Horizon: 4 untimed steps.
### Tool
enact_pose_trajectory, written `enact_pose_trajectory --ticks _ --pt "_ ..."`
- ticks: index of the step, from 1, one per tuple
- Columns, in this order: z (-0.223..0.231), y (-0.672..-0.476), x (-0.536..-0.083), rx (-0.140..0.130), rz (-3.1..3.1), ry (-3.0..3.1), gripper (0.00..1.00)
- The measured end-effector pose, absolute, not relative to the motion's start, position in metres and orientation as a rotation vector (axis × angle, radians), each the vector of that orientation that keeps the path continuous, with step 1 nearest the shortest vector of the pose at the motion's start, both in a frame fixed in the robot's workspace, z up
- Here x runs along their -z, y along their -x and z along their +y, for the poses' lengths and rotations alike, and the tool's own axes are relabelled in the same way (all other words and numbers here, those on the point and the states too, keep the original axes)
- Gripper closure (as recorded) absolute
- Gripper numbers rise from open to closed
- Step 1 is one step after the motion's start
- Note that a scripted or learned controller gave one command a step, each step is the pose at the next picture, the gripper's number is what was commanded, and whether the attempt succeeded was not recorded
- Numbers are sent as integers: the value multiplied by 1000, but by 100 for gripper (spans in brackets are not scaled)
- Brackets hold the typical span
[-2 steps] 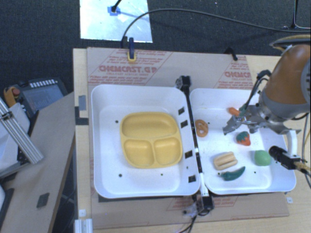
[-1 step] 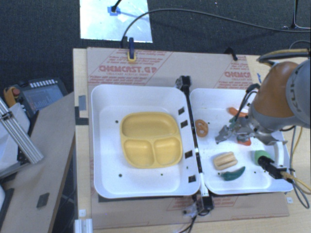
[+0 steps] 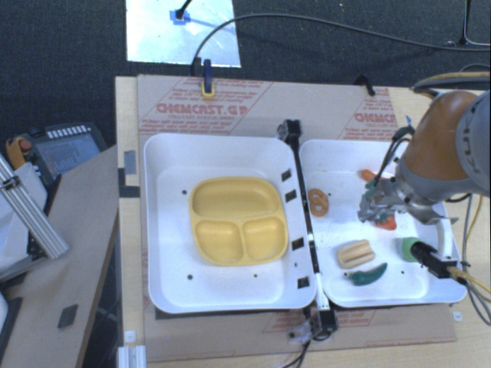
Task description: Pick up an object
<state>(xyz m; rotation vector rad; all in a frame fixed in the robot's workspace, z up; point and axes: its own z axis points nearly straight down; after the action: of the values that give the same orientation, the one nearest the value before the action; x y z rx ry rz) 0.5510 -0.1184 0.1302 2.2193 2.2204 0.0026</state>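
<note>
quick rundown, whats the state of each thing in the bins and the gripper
yellow tray: upright in the left bin, compartments bare
pretzel: flat in the right bin, untouched
bread roll: lying loose
green pepper: lying loose by the front wall
red-orange item: partly hidden under the gripper
gripper: low over the right bin, grasp unclear

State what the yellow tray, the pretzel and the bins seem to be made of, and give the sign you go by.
Yellow tray: likely moulded plastic, matte; even colour, rounded compartments.
Pretzel: probably toy plastic; too small to be sure.
Bins: white plastic, smooth with a slight sheen; rounded corners, thin raised walls.
</note>
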Motion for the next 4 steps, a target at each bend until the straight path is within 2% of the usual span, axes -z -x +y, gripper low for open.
enact_pose_trajectory --ticks 2,3,4 --pt "-123 -548 -232 -7 2221 -2212 100" --pt "-64 -544 -223 -3 2233 -2211 100" --pt "-8 -549 -232 -5 2233 -2210 100"
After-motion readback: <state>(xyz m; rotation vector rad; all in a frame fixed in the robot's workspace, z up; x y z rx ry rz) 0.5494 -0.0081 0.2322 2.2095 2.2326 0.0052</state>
